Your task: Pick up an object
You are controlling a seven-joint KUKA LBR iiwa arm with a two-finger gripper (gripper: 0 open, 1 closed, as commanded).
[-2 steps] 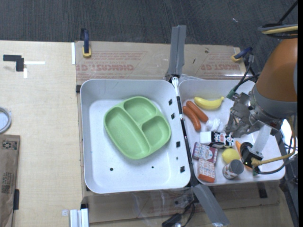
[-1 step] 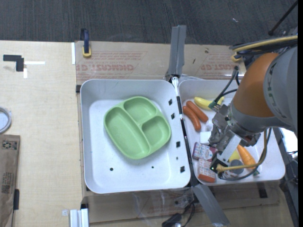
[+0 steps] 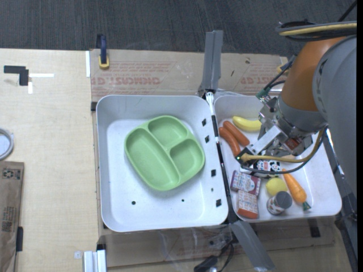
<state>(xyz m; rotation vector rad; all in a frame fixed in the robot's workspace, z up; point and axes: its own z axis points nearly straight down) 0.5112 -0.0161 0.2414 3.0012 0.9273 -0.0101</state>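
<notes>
The right bin holds several small things. A yellow banana lies at its back, with two orange-red sausages to the left of it. Toward the front are an orange carrot, a yellow lemon, a small can and two reddish packets. A white and black printed item lies in the middle. My gripper hangs low over the bin's middle, just behind that item. The wrist hides its tips.
The left bin holds a green divided plate. A grey divider post rises between the two bins at the back. The large grey and orange arm covers the right bin's back right corner.
</notes>
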